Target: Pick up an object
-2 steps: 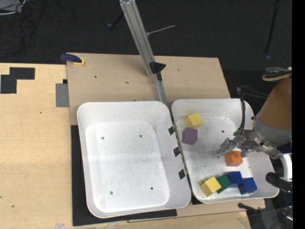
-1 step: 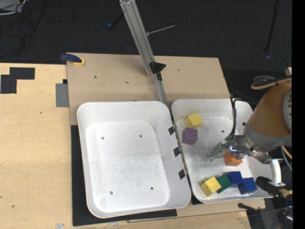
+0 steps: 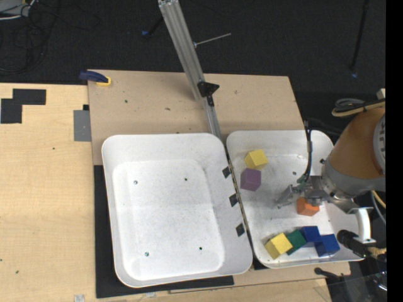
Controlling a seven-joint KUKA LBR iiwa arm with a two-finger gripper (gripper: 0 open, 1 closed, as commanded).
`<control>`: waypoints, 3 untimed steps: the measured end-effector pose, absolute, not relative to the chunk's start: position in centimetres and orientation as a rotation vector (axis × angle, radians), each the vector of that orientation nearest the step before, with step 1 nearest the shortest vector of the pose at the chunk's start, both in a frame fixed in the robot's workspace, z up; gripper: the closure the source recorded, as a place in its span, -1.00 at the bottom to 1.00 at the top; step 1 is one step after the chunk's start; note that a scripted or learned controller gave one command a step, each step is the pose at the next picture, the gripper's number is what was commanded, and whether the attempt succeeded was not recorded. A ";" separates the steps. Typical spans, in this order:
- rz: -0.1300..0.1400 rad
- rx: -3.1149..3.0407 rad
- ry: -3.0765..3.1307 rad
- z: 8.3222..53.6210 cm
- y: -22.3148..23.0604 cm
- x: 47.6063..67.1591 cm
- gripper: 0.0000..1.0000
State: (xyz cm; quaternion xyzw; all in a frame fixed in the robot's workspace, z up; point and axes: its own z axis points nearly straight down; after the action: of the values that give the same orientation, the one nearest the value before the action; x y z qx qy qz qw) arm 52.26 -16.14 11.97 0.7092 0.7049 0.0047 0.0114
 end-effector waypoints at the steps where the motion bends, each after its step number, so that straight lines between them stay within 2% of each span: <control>1: 0.017 2.220 2.187 13.0 -16.3 52.3 1.00; 2: 0.001 2.225 2.217 17.3 -16.6 52.0 1.00; 3: 0.003 2.218 2.220 23.1 -16.8 51.3 1.00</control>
State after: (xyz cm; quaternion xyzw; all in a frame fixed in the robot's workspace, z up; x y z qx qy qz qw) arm 51.27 -16.80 23.15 0.7068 0.7074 0.0010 0.0017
